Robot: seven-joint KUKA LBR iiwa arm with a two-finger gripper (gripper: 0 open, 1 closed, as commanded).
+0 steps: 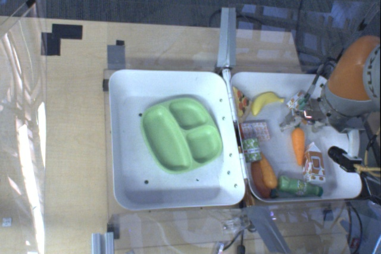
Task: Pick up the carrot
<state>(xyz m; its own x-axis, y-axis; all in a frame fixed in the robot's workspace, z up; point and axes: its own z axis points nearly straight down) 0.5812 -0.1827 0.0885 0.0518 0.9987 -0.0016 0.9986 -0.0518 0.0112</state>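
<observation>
Near edge of right bin: green bottle lying on its side along the front wall. Just left of it, an orange-brown oblong item, touching the bin's left wall region. Small carton with red and white print stands just behind the bottle.

Carrot: lies on the floor of the right bin, roughly mid-bin, long axis running near to far, just left of the carton. Nothing grips it.

Left of carrot: small green-labelled can and a pink-printed packet by the divider.

Gripper: poised over the right bin just beyond the carrot's far end, apart from it. Jaws: cannot tell how wide they stand, detail too small and cluttered. Orange band of arm at right.

Farther back: banana near the bin's far wall.

Left bin: green three-compartment tray centred on its floor.

Bench: light wood, black tape marks at far left.
</observation>
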